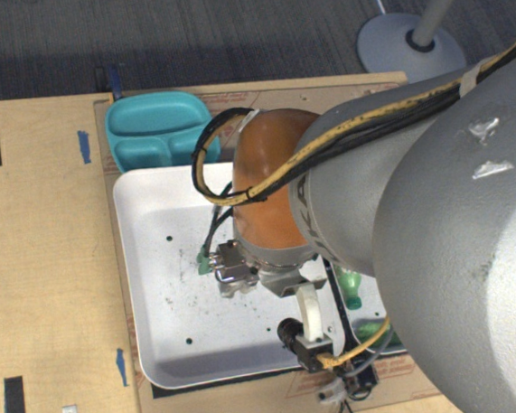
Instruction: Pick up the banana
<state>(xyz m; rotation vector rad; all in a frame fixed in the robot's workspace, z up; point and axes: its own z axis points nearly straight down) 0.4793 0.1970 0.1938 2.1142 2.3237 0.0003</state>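
Item: arm point(402, 196) low over white bin point(154, 256); approach step; end effector state cannot tell; next: locate banana

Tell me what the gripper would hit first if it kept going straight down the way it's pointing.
Probably the bare floor of the white bin. The gripper points down over it, with nothing visible beneath, though the arm hides part of the bin and depth is hard to judge.
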